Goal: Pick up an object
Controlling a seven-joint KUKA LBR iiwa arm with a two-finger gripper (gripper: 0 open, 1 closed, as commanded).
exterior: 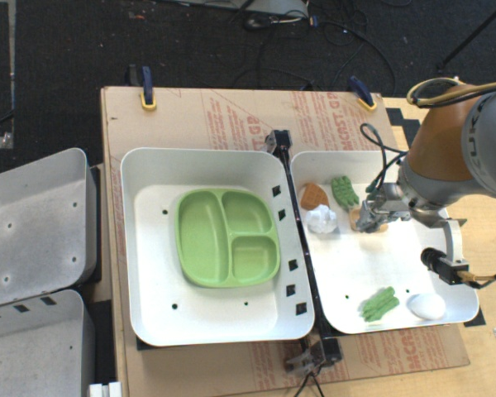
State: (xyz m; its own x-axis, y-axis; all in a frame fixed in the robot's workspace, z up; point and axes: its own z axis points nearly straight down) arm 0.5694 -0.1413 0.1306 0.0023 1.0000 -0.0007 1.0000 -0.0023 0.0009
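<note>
White right bin [397,263]: jaws low beside the crumpled ball [321,219], their state unclear; nothing visibly lifted yet.

Colours and patterns: bench, bins and contents

Two shallow white plastic bins: left bin [145,246] and right bin [355,271], both with small black dots and black edge tabs; light-green three-compartment plastic plate [228,237]; orange-brown rounded lump [313,194]; crumpled white wad [321,219]; dark-green ridged piece [344,192]; bright-green knobbly piece [379,303]; plain white egg-shaped object [427,306]; tan cardboard sheet [207,118] printed with red lettering; yellow-and-blue clamps [147,89]; grey arm with orange band [442,143]; dark speckled floor [58,48].
</note>
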